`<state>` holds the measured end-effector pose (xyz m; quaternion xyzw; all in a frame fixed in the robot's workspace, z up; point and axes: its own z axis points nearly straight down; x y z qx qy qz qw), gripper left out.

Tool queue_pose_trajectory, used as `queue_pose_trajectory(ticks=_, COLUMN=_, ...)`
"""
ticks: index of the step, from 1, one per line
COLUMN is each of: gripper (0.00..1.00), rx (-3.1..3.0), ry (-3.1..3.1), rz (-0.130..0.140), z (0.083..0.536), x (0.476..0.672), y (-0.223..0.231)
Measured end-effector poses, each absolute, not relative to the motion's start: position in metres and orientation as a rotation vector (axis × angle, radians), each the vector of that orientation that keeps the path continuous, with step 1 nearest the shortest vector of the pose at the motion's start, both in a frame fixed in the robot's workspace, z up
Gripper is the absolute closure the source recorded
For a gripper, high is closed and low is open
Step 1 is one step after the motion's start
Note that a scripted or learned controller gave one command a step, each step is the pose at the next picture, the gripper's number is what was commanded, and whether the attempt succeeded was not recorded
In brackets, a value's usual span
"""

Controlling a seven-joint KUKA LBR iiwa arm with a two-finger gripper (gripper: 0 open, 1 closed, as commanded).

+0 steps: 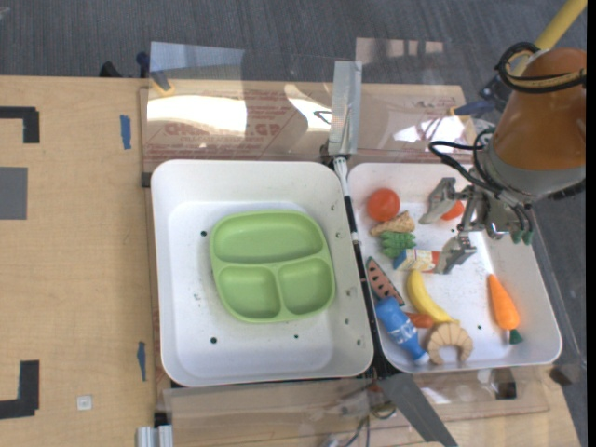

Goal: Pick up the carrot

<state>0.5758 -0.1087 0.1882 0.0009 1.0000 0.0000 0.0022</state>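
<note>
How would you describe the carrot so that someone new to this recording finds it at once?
Start at the right-hand white bin, the one crowded with toy food beside the bin holding the green divided plate. Look along its right wall, below the end effector: the carrot lies there alone, apart from the pile. It is a tapered orange piece with a small green stem end, unlike the round tomato or the curved yellow banana.

Two white bins on bench
</note>
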Motion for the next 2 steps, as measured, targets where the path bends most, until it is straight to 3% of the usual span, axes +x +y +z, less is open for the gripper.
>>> queue_pose_trajectory(ticks=1, gripper=0.0, rx=-0.204, ry=3.134, rz=0.0, z=0.182, x=0.546, y=-0.169)
queue_pose_trajectory(ticks=2, gripper=0.0, rx=-0.261, ry=3.124, rz=-0.003, z=0.093, x=0.536, y=-0.218)
